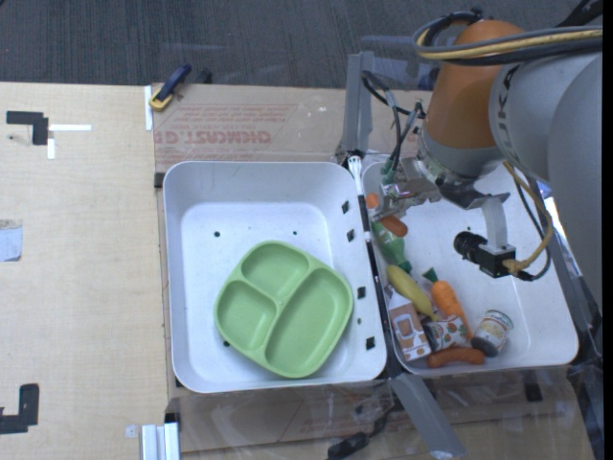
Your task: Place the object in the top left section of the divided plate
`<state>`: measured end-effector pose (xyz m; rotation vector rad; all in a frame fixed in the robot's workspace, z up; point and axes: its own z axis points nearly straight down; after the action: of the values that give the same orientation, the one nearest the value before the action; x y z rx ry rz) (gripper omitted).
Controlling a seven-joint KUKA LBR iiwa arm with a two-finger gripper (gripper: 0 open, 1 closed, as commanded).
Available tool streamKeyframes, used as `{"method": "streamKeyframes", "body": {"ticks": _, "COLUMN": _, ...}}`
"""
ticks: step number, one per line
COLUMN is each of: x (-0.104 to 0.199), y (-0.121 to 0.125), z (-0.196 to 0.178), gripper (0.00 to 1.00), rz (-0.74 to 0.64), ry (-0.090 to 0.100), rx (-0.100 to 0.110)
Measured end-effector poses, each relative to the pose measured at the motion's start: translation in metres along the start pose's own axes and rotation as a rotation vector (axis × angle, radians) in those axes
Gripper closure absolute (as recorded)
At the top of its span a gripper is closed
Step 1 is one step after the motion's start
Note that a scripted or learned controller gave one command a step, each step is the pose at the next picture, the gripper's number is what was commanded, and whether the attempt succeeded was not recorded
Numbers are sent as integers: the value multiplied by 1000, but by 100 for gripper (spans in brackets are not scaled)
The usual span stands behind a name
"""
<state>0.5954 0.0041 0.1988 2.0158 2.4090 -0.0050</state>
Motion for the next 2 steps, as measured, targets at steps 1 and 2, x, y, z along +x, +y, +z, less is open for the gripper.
{"method": "streamKeyframes", "body": {"ticks": 1, "x": 48, "y": -52, "z": 8, "gripper": 100, "rz": -131, "ry": 2, "rx": 2}}
{"method": "streamKeyframes", "body": {"ticks": 2, "x": 63, "y": -6, "z": 8, "gripper": 100, "rz": -235, "ry": 0, "rx": -1}}
